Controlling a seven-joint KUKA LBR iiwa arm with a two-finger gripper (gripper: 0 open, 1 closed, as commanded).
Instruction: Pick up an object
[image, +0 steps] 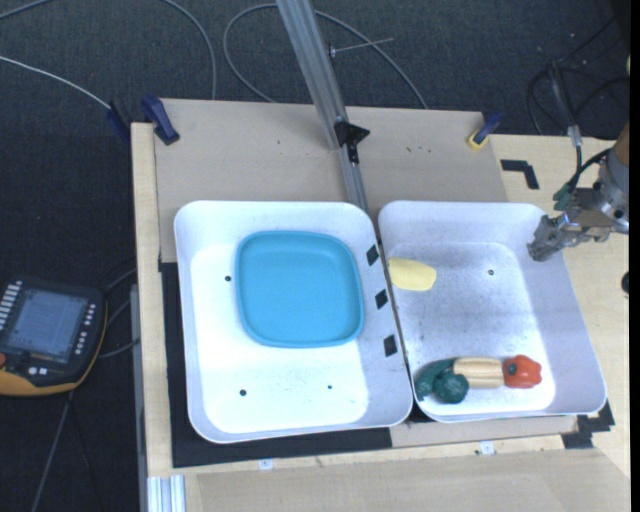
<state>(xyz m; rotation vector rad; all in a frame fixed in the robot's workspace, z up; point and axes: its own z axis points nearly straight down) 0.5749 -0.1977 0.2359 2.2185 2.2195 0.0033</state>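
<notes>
The right bin holds a pale yellow piece near its left wall. Along its front edge lie a dark green item, a tan stick-shaped item and a red item, close together. My gripper hangs at the bin's far right rim, well away from all of these objects. Nothing shows between its fingers.
The left bin carries a square blue plate. A metal pole slants down to the gap between the bins. Blue and yellow clamps sit at the bench's back corners. A handheld pendant lies off the bench at left.
</notes>
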